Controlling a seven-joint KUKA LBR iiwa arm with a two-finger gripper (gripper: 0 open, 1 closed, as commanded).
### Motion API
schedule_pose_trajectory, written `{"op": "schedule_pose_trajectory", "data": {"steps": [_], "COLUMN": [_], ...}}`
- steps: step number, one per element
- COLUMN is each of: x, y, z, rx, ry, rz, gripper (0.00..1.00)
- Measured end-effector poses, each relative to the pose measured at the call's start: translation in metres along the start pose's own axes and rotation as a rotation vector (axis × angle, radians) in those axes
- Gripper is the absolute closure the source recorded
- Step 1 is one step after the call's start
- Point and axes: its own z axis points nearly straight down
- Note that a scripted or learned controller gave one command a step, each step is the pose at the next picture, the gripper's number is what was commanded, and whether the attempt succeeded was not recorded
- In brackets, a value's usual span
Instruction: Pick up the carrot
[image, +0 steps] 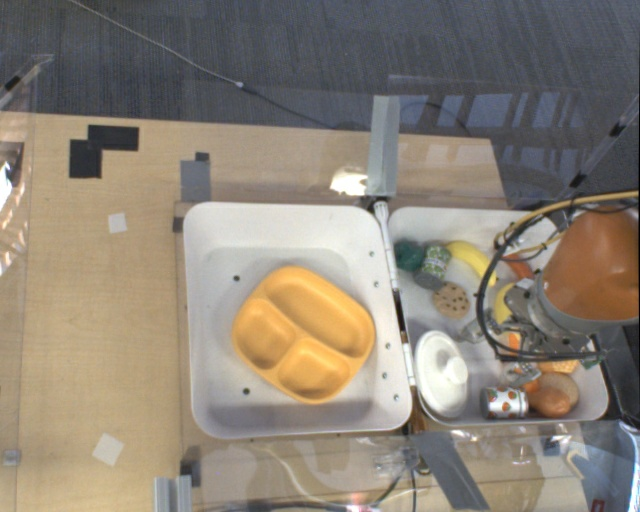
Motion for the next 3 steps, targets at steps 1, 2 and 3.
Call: {"op": "schedule_pose_trajectory", "data": {"steps": [1, 2, 3], "x": [-0.018, -0.024, -0.052], "y": [0.026, 0.023, 0.04], "z": [0.0, -0.014, -0.073], "rx": [0.002, 0.017, -0.01], "ry": [0.004, -0.018, 0.016], "rz": [0.048, 0.049, 0.216], "gripper": [0.0, 1.0, 1.0]}}
